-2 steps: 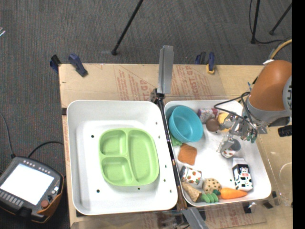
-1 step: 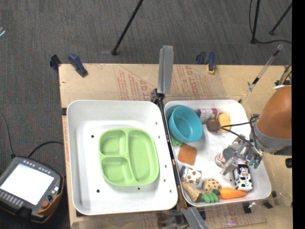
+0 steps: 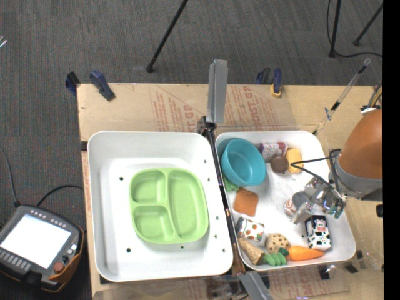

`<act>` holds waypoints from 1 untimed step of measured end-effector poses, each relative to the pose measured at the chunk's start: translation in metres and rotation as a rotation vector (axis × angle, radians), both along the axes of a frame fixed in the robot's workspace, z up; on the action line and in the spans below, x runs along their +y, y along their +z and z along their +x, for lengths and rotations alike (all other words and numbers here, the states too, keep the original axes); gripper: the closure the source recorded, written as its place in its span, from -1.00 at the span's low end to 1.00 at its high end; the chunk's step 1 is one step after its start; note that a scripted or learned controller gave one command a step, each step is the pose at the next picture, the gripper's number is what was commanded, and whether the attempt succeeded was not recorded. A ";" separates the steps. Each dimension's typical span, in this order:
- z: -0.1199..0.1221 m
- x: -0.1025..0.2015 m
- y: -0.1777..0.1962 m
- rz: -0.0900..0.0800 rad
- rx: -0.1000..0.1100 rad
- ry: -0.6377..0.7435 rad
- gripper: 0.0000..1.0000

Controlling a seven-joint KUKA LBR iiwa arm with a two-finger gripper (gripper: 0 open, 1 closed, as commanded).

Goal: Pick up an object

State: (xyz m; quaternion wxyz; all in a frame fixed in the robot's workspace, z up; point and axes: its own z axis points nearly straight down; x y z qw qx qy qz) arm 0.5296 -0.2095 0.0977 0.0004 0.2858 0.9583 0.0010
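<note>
Two bins lie below me; I hang over the right bin (image 3: 347,230), low at its right side. My gripper (image 3: 315,205) sits just above the black-and-white toy (image 3: 318,232), beside a small cup (image 3: 294,206). My jaws blur together: open or closed, I cannot tell.

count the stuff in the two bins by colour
green: 2, divided plate, small piece
blue: 1, bowl
orange: 2, carrot, orange wedge
yellow: 1, block
brown: 2, ball, cookie
black-and-white: 1, cow-print toy
total: 9
</note>
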 end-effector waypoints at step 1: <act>0.098 -0.002 -0.008 -0.003 -0.002 -0.095 1.00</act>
